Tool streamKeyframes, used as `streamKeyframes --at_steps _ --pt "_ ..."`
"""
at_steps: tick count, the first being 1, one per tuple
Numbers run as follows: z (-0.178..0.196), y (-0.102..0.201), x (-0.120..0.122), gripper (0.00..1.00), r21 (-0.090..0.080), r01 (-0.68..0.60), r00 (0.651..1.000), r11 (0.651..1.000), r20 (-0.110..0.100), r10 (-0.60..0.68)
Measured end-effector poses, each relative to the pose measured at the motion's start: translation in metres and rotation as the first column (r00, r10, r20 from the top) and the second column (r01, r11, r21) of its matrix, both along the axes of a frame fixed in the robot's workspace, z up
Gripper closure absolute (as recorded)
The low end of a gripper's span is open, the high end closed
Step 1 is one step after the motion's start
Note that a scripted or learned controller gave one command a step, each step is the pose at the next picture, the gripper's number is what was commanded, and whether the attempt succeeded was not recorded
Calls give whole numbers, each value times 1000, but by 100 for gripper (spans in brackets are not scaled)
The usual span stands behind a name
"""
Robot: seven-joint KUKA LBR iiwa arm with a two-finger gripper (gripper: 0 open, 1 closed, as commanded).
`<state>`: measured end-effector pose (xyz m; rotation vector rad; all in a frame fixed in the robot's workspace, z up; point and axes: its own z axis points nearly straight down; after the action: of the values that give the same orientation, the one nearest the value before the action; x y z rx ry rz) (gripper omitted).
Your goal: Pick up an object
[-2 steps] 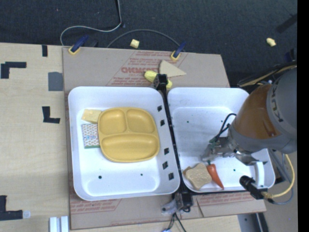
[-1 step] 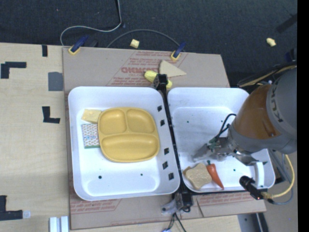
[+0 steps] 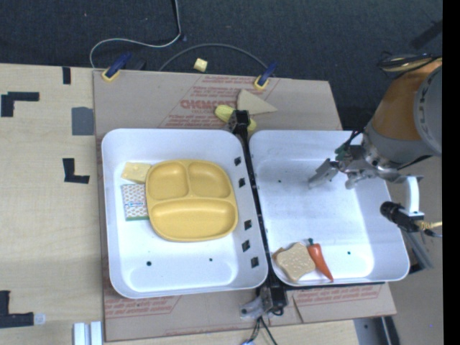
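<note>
Left bin point(image 3: 115, 214) first: a shallow white tray with rounded corners; against its left wall a pale yellow wedge point(image 3: 135, 172) and a small patterned sponge-like block point(image 3: 134, 201), each tucked partly under the yellow plate point(image 3: 192, 200), a smooth plastic dish with three compartments; the block's print is too fine to read. Across the black divider point(image 3: 248, 192) to the right bin point(image 3: 287, 207); near its front edge lies a slice of toy bread point(image 3: 295, 261), tan and speckled, and touching its right side an orange carrot point(image 3: 320, 261), slim and tapered. Over the bin's upper right hangs the gripper point(image 3: 336, 175), metal, grey; its fingers spread apart, nothing between them; well apart from bread and carrot. The grey arm point(image 3: 410, 117) with its orange band is cut off at the right.
</note>
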<state>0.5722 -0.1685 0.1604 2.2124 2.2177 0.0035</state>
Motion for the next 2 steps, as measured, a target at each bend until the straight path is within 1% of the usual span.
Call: streamKeyframes --at_steps 1,2 --pt "15 32 -92 0 7 4 1000 1000 -14 -4" --pt "-47 39 -90 0 7 2 1000 1000 -15 -2"
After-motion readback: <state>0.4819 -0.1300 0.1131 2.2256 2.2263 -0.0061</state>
